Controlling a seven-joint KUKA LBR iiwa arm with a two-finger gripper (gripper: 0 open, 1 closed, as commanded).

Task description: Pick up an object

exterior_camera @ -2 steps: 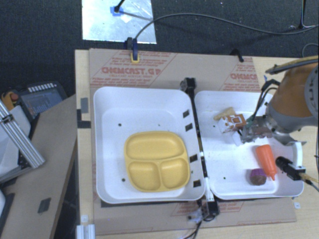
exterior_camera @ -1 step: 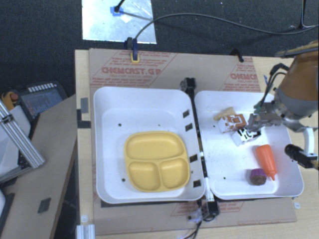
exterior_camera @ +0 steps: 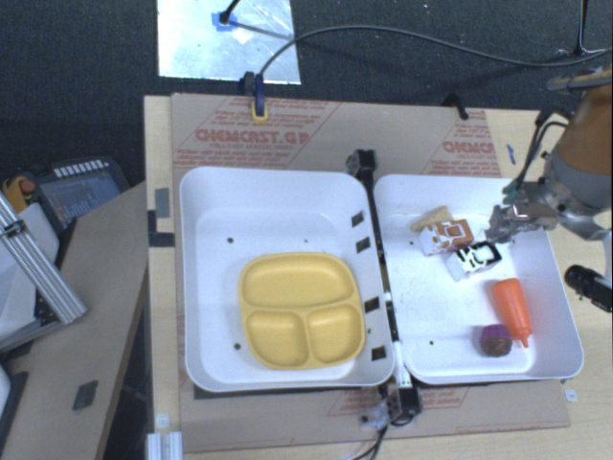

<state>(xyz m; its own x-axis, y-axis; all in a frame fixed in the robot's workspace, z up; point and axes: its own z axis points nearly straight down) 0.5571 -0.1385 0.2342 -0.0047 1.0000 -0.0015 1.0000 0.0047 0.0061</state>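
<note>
Objects to choose from lie together in the right bin (exterior_camera: 565, 353): a small orange and white box (exterior_camera: 446, 236) near its middle, a black and white block (exterior_camera: 475, 256) just beside that box on the arm's side, a carrot (exterior_camera: 512, 310) lower down, and a purple ball (exterior_camera: 494, 340) touching or nearly touching the carrot's lower end. From the camera above the tabletop (exterior_camera: 158, 257), the hand (exterior_camera: 510, 217) hangs over the right bin's upper right part, near the block and the box, and how far its fingers stand apart I cannot tell; nothing shows between them. The left bin (exterior_camera: 206, 209) carries a yellow divided plate (exterior_camera: 301, 309), well away from the hand. My judgement is that the crowding is the main risk: the box and the block sit so close that a descent aimed at one may land a finger on the other, pushing both aside instead of gripping either. The carrot's rounded, tapering body could slip out of a squeeze, and the ball could roll off if nudged. The hand is also close to the bin's far wall, so a small aiming error could strike the rim.
</note>
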